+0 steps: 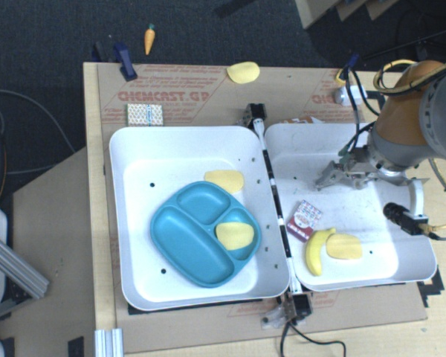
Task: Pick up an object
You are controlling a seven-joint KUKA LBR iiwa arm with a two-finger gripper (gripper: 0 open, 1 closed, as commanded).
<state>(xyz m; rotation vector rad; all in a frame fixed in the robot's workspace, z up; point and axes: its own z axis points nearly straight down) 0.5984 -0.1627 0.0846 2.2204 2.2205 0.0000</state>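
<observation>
My gripper (340,183) hangs over the back of the right bin (401,270), open, with nothing between its fingers. In front of it, on that bin's floor, lie a small red-and-white packet (305,220), a yellow banana (315,250) and a pale yellow lump (344,247) touching the banana. The left bin (126,199) holds a blue divided plate (189,240) with a yellow piece (235,235) in its right compartment. Another pale yellow piece (224,180) lies just behind the plate.
A black clamp (256,114) sits at the back where the two bins meet. On the board behind the bins lie a yellow lump (243,72), a patterned packet (145,114) and a blue clip (124,61). A small carrot (149,39) lies on the dark floor.
</observation>
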